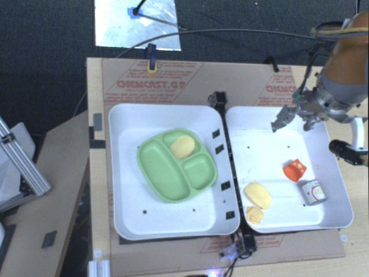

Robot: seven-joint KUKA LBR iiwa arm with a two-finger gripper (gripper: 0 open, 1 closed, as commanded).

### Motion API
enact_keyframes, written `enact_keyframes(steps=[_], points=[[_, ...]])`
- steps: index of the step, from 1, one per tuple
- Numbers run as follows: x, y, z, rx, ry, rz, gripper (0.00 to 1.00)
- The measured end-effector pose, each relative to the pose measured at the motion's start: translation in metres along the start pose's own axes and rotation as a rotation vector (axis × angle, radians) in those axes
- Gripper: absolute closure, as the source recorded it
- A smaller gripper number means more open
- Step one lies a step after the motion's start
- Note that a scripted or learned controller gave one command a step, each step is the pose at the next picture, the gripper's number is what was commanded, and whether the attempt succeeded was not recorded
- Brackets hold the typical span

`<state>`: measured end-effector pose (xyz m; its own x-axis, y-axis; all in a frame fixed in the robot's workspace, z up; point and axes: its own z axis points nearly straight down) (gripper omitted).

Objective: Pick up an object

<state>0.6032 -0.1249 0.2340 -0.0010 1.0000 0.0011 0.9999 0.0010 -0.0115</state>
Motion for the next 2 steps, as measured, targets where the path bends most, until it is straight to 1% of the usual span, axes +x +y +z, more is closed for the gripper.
enact_keyframes(steps=[1, 2], points=[[0.000, 0.002, -0.008, -0.013, -0.002, -0.002, 0.00], [0.007, 0.002, 0.035, -0.012, -0.001, -0.002, 0.00]])
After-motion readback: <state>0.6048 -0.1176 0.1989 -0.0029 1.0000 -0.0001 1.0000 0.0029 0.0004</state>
